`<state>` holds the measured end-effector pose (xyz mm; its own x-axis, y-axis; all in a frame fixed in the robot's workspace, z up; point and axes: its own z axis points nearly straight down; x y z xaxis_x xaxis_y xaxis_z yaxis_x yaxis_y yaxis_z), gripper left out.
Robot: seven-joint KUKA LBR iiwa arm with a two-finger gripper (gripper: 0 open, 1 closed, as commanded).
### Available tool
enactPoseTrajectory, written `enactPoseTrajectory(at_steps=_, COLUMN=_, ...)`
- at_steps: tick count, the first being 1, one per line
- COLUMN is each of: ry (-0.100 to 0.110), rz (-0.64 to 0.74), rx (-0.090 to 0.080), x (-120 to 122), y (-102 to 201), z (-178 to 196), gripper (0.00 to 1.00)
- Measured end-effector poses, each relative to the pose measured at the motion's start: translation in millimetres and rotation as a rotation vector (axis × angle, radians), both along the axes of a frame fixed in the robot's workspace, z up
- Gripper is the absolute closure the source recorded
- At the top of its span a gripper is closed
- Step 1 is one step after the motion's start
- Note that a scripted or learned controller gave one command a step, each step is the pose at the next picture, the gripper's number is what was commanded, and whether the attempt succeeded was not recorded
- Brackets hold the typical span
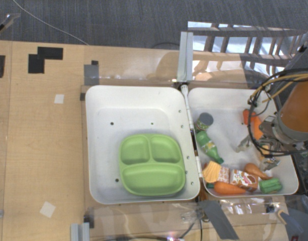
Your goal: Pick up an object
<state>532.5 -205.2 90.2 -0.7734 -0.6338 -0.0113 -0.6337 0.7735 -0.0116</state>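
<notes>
My gripper (256,152) hangs low over the right bin (225,109), near its right side, below the orange-banded wrist. Its fingers (243,144) stand open over bare bin floor with nothing between them. An orange carrot-like piece (253,126) lies just behind it, partly under the cables. A brown drumstick-shaped toy (256,170) lies just in front. Left of the gripper lies a green bottle (208,144) with a grey cap (205,119).
Along the right bin's front edge sit a yellow wedge (211,171), a printed packet (237,177), an orange carrot (229,188) and a green piece (270,186). The left bin (114,109) holds a green divided plate (152,163). A metal frame (234,39) stands behind the bins.
</notes>
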Motion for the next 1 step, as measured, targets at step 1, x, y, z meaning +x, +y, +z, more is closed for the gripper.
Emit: enactPoseTrajectory(at_steps=1, ry=-0.003, rz=0.126, rx=-0.005, x=8.5, y=23.6, z=0.6, gripper=0.00)
